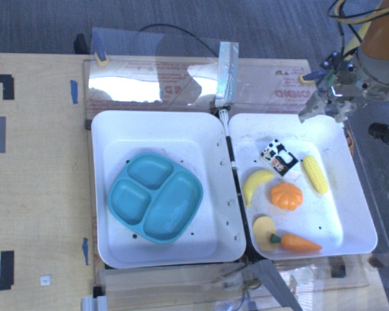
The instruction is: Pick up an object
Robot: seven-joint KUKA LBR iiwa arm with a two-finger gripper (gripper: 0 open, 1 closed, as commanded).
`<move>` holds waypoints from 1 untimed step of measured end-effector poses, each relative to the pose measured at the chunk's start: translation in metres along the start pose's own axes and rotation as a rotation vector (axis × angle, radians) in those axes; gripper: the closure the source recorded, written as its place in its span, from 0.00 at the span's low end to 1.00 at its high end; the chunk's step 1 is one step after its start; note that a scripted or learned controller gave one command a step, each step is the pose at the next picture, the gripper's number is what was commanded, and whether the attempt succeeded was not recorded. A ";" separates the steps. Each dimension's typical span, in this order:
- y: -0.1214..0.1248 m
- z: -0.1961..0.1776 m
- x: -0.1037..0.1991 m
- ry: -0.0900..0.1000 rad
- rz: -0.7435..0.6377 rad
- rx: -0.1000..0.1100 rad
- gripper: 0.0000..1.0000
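Two shallow white bins sit side by side on the desk (pixel 32 173). The left bin (pixel 110 131) holds a blue divided plate (pixel 155 196) with three compartments, lying flat a little below the bin's middle.

The right bin (pixel 356 222) holds the small things to pick from. A black-and-white patterned block (pixel 279 156) lies near the bin's upper middle. Just right of it lies a yellow corn cob (pixel 315 173), slanted with its lower end toward the right wall. Below the block sits an orange pumpkin (pixel 286 196), and just left of the pumpkin a yellow banana (pixel 255 183) curves downward near the dividing wall. Lower still, a pale yellow round piece (pixel 264 229) lies near the front wall, with an orange carrot (pixel 299 242) touching its right side and pointing right.

The tool (pixel 327 105) hangs above the upper right corner of the right bin, over its far rim — well apart from all the objects. Nothing is seen in it; its metal parts blur together, so I cannot tell whether it is open or closed. The arm (pixel 379 37) rises toward the top right corner, with yellow cables looping above it.
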State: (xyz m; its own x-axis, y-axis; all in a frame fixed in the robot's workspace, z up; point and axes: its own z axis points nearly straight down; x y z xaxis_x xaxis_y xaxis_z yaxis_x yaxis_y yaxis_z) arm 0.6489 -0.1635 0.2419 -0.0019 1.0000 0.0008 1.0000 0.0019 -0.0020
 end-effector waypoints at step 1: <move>0.005 -0.064 0.000 -0.003 0.098 -0.010 0.00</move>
State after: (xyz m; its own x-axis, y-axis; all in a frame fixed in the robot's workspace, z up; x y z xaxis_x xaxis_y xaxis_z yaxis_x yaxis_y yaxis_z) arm 0.6543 -0.1638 0.3061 0.0958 0.9954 -0.0021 0.9954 -0.0958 0.0084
